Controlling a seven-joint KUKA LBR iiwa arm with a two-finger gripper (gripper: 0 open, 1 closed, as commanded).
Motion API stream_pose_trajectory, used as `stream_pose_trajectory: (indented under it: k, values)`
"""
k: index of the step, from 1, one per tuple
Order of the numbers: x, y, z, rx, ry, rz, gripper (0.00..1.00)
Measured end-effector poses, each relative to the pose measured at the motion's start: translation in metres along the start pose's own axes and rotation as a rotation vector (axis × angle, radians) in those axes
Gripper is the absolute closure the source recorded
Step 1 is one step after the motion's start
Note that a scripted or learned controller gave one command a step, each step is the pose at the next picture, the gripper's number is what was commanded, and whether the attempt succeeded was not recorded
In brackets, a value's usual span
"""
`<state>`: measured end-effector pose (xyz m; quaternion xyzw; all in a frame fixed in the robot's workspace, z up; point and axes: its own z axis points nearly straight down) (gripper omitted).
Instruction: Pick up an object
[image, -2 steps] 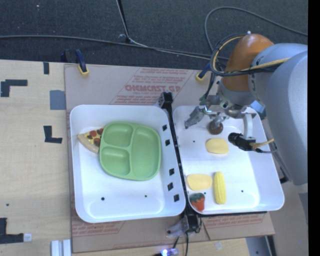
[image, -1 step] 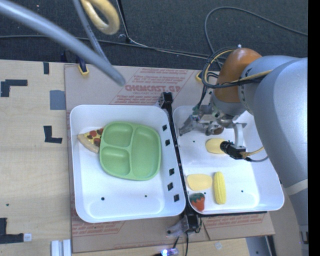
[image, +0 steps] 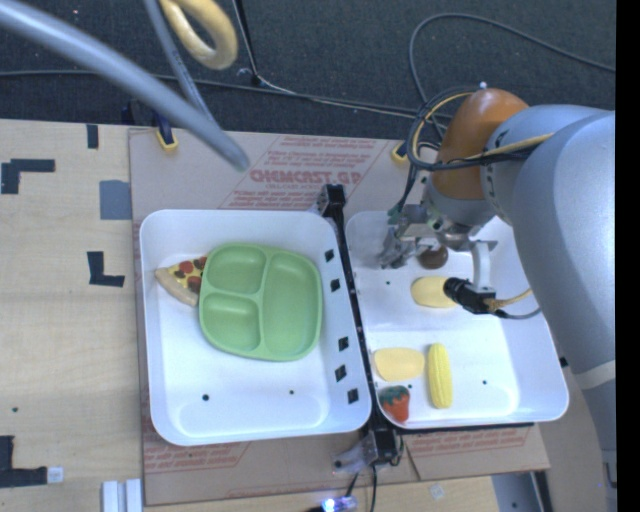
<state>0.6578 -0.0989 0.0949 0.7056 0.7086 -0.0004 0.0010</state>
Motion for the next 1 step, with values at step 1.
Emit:
stream_pose_trajectory:
  k: [1]
  values:
    - [-0.0025, 0.0099, -0.0568, -0.003, 0.002, 0.002, 1.0]
